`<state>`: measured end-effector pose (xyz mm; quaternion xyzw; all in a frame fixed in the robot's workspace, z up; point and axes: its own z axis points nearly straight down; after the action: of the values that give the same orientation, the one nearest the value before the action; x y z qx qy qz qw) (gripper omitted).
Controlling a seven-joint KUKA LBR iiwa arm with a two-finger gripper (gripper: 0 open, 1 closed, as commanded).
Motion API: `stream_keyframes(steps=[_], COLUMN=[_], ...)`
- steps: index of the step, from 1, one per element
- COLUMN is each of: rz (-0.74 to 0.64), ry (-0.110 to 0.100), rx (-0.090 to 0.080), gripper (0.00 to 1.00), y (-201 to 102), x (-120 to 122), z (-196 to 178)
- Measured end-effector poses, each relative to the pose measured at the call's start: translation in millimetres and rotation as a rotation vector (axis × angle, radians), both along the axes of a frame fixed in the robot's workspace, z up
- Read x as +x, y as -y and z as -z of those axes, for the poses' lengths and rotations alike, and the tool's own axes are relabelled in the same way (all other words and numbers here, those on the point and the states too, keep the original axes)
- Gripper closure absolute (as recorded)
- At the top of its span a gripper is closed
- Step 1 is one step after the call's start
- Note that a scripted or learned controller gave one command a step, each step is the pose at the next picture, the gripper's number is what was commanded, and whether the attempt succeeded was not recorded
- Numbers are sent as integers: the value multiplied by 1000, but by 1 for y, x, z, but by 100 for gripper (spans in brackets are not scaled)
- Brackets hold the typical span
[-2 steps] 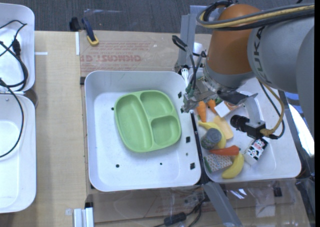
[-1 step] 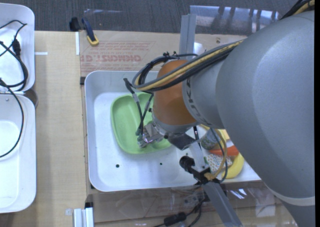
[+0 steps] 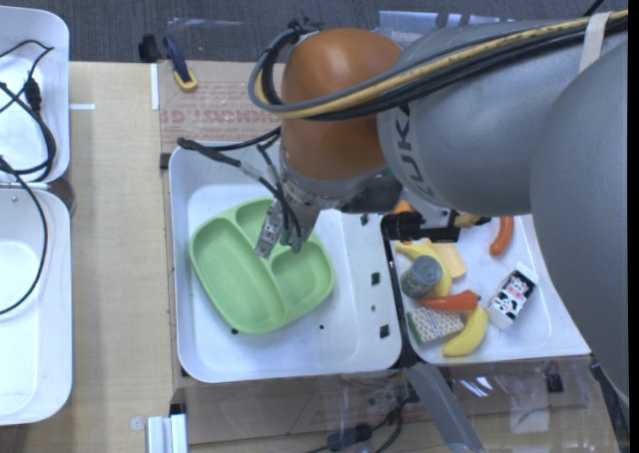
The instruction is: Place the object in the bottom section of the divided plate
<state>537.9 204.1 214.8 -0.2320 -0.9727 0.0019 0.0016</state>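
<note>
The end effector (image 3: pixel 280 234) hangs over the green plate (image 3: pixel 262 266) in the left bin (image 3: pixel 300 356), its tips low over the ridge where the plate's dividers meet, near the plate's upper middle. A pale, greyish thing sits at the tips, but I cannot tell whether it is an object pinched there or part of the fingers themselves, so I cannot tell the state of the end effector or whether it carries the task's thing. If that pale piece is the object, it lies just at the fingertips, right above the plate, its long axis running roughly up and down in the view. The move ahead turns on one relation: the bottom section, which I judge to be the wide compartment nearest the view's lower edge, lies down and slightly left of the tips, across the divider ridge. The other candidates, a banana (image 3: pixel 466 333), a carrot (image 3: pixel 454 300), a small can (image 3: pixel 421 274) and a cow-patterned block (image 3: pixel 510 297), lie in the right bin (image 3: pixel 559 336), well apart to the end effector's right, past the wall between bins.
</note>
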Motion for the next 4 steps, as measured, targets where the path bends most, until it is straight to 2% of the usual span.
stream_keyframes(steps=[1,2,3,4], rz=[-12,-135,-163,-41], ry=[0,-1,1,-3], rx=[1,0,1,-1], gripper=[100,100,100,100], y=[2,-23,-13,-20], x=[33,31,33,-45], z=[-6,5,-13,23])
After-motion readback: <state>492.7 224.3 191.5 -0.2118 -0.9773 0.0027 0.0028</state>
